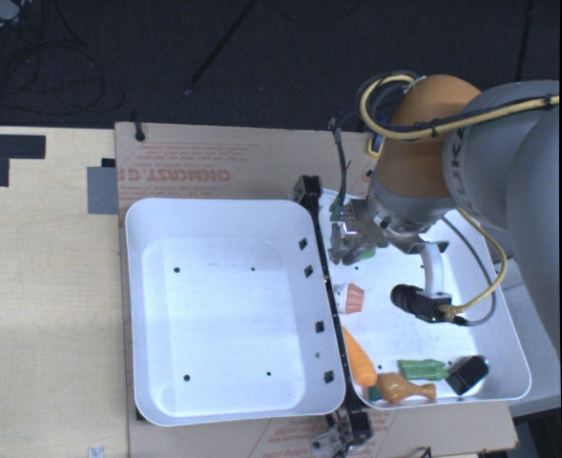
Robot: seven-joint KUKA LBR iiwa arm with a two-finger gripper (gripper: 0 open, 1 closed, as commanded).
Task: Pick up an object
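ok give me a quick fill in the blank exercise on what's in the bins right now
1. The carrot lies in the ____ bin.
2. The gripper hangs over that bin's ____ corner.
3. The colour of the block beside the black piece is ____.

Missing words: right; far left; green

A pale wooden bench [42, 284] carries a cardboard sheet [214, 165] beneath two white bins [223, 213].

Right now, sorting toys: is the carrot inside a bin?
Inside: the carrot lies in the right bin, along its left wall.
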